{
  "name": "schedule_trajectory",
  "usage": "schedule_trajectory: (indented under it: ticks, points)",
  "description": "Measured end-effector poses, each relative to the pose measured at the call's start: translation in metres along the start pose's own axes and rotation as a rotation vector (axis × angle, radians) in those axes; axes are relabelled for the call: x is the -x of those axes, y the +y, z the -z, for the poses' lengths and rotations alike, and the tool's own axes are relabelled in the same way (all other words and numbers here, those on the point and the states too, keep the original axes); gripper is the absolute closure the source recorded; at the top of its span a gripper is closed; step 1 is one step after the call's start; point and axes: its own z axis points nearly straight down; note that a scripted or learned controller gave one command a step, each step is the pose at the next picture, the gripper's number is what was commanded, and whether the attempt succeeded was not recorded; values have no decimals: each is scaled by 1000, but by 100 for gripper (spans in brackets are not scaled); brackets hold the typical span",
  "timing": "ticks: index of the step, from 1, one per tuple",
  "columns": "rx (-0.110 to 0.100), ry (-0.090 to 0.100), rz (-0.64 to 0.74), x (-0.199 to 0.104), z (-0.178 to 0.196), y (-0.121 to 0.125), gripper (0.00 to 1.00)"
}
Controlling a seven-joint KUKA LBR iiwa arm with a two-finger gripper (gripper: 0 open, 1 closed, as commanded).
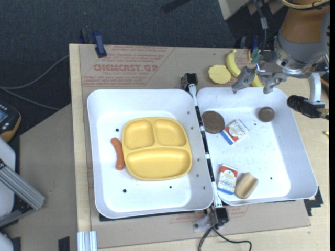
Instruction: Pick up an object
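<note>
Nothing picked up yet. In left bin (99, 140): sausage (118, 153) beside yellow divided plate (156, 148). In right bin (293, 140): brown disc (213, 121), two small cartons, bread roll (245, 185). Above its far rim, gripper (257, 81) spread open, empty; descent and grasp remaining.

Arm (306, 14) cut off by top edge; banana (234, 63) partly behind tool (256, 81).

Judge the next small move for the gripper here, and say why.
Probably a short move inward and down toward the small brown disc. The gripper hangs open at the far rim of the right bin with nothing between its fingers, and that disc is the nearest item, lying apart from the others, so the fingers have room either side.
</note>
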Motion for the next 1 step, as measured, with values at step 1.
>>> schedule_trajectory:
  ticks: [1]
  points:
    - [-9,1,0,8,-120,28,0]
